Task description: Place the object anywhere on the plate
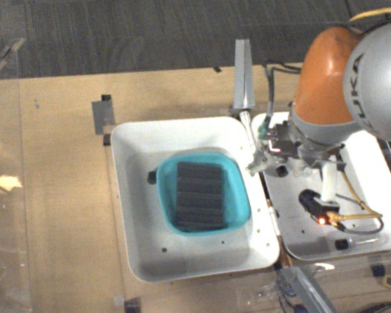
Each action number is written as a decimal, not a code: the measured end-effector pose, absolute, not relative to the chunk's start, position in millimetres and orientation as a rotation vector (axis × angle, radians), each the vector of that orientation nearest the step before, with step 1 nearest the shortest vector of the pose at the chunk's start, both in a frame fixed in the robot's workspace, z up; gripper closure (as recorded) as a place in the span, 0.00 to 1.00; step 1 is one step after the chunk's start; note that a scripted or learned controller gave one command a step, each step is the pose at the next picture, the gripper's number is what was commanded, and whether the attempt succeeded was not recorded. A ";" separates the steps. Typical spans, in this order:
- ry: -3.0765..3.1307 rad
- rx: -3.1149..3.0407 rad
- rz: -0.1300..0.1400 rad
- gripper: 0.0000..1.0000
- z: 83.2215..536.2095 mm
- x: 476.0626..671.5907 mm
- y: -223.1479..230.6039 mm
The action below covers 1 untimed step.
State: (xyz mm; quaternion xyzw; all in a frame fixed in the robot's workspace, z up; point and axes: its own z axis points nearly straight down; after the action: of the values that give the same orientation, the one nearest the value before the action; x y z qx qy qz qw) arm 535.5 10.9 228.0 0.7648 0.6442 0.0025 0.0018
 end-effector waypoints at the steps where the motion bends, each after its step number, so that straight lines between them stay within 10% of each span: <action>1: 1.981 2.434 0.008 0.00 244.6 522.2 25.7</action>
State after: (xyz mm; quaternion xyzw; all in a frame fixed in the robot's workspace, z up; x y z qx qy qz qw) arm 522.2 25.7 244.6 0.7756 0.6312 0.0027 0.0018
